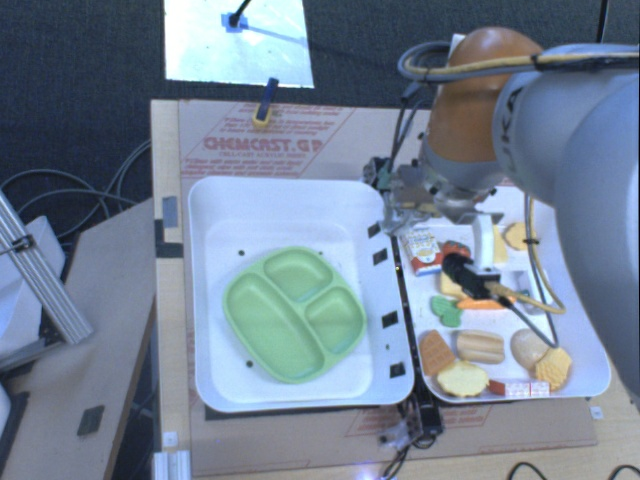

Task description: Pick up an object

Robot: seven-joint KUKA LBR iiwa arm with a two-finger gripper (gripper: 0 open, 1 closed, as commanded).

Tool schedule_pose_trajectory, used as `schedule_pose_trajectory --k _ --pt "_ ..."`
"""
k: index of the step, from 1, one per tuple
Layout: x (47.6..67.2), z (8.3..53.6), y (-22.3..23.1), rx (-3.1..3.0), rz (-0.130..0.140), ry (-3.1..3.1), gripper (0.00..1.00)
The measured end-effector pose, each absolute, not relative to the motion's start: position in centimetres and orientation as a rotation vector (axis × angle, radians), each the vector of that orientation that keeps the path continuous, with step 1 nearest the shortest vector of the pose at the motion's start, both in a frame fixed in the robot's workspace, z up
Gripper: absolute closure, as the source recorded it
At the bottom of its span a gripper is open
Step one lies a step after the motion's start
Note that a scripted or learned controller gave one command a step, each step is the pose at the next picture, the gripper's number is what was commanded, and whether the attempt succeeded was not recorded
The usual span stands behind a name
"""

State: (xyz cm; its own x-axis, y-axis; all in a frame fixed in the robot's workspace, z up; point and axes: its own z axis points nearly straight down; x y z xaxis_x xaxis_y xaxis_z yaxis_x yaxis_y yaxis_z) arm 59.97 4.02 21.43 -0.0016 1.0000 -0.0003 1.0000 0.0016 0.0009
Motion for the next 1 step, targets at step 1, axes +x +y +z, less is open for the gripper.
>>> schedule_pose_trajectory --k 1 --pt "59.73 23.49 3.81 2.216 0.004 2.224 1.0"
